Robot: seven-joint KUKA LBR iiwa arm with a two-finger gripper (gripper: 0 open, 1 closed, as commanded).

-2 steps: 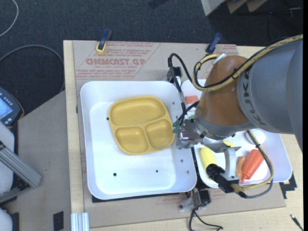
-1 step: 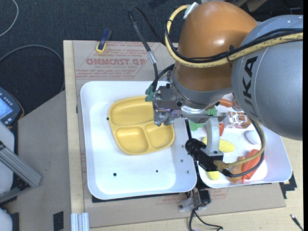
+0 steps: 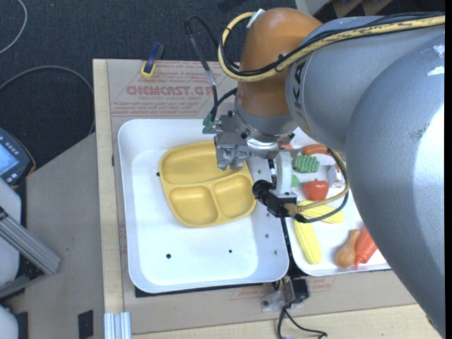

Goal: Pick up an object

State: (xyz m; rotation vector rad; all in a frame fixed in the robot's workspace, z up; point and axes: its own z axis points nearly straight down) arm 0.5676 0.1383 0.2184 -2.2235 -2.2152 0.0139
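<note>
**Pick Approach: Gripper Over the Divided Tray**

1. Near zone, lower frame. The left bin (image 3: 205, 267) presents bare white floor along its lower half. The right bin (image 3: 332, 263), lower right of the frame, holds a yellow corn cob (image 3: 308, 240) and an orange carrot-like piece (image 3: 359, 248), lying near each other.

2. Middle zone. A yellow divided tray (image 3: 205, 183) rests in the left bin, centre frame, its three compartments bare. In the right bin, a red piece (image 3: 316, 188) sits just below a green ribbed piece (image 3: 306, 164).

3. Far zone. The gripper (image 3: 226, 157) hangs at the tray's upper right rim, just left of the wall between the bins. The jaw state cannot be read: the wrist body hides the fingertips. No object is visibly held.

4. Recommended practice. The tray is the nearest candidate. A thin raised rim or divider wall suits a two-finger pinch better than a flat floor; align the jaws across that wall, descend squarely, and close before lifting. A glancing contact could slide the light tray rather than seize it.
</note>
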